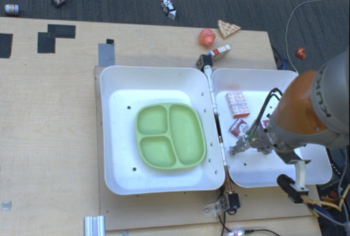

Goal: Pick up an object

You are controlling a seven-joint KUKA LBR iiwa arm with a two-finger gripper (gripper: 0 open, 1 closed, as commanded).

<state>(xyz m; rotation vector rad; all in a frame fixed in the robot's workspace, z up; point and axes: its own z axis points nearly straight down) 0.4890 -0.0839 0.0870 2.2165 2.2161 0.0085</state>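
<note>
My gripper point(240, 147) hangs low over the left part of the right bin point(257, 176), on a grey arm with an orange band point(298, 109) reaching in from the right. Just above the gripper tip lies a small red packet point(238, 127), partly covered by the wrist. A pink-and-white box point(237, 102) lies farther back in the same bin. I see nothing between the gripper and the bin floor, and the wrist hides how the gripper stands.
The left bin point(117, 136) holds a green divided plate point(170, 135). Behind the bins on the bench lie a red ball point(206, 37), a toy pizza slice point(228, 28) and a red-capped tube point(221, 51). Small items are scattered on the dark carpet beyond.
</note>
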